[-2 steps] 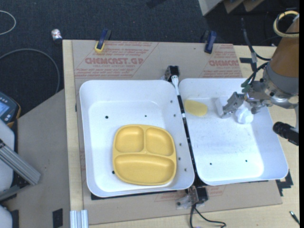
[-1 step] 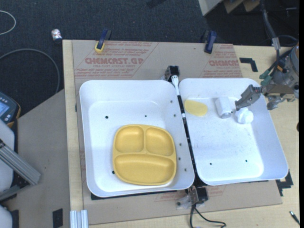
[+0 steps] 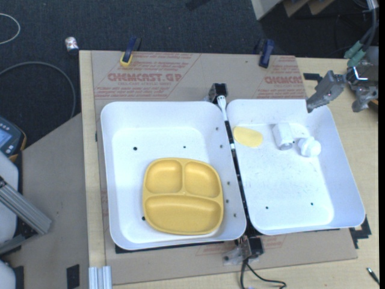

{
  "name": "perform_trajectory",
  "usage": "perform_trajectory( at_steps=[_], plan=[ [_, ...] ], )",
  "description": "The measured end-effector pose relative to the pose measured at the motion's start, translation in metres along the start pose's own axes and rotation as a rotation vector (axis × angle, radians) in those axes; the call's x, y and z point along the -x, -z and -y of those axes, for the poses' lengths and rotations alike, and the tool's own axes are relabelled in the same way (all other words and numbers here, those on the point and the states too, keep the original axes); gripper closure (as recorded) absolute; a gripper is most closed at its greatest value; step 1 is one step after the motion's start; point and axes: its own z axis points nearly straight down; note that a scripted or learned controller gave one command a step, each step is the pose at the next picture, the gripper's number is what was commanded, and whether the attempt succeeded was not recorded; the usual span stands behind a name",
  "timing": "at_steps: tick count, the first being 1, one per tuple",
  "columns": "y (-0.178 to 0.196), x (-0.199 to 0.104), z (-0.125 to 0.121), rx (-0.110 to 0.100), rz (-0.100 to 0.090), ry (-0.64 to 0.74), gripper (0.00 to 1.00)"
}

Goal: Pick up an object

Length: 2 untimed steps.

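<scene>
Camera view looks down at a slant on the bench, and we describe it from the near edge to the far one. Nearest to us a black cable [image 3: 252,276] leaves the bench edge between the two bins. In the left bin [image 3: 117,179] lies a yellow plate [image 3: 182,195] with three compartments; it sits in the near right part of that bin, close to the wall shared with the right bin [image 3: 301,203]. The near half of the right bin is bare white with small dark dots.

Farther back in the right bin we see a flat yellow disc [image 3: 248,136] just beside the shared wall, and to its right a white piece [image 3: 295,138]; its shape is hard to make out against the white floor, so we cannot say what it is.

The gripper [image 3: 319,96] hangs over the far right corner of the right bin, well apart from the white piece. It touches nothing and we see nothing between its fingers; how far they are open we cannot tell, because they are small and blurred. The arm is cut off at the right edge.

Both bins rest on a brown board [image 3: 180,77] with red printing, fixed with two clamps [image 3: 128,53] at the far edge. Beyond it is dark carpet [image 3: 120,11].
</scene>
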Motion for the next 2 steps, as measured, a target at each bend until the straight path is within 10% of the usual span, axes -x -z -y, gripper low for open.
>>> perform_trajectory(
  at_steps=[1,2],
  plan=[
    [0.0546,-0.1029,-0.0025,-0.011,-0.003,0.005,0.0],
    [0.0622,-0.097,-0.0032,-0.014,0.0,-0.006,1.0]
  ],
)
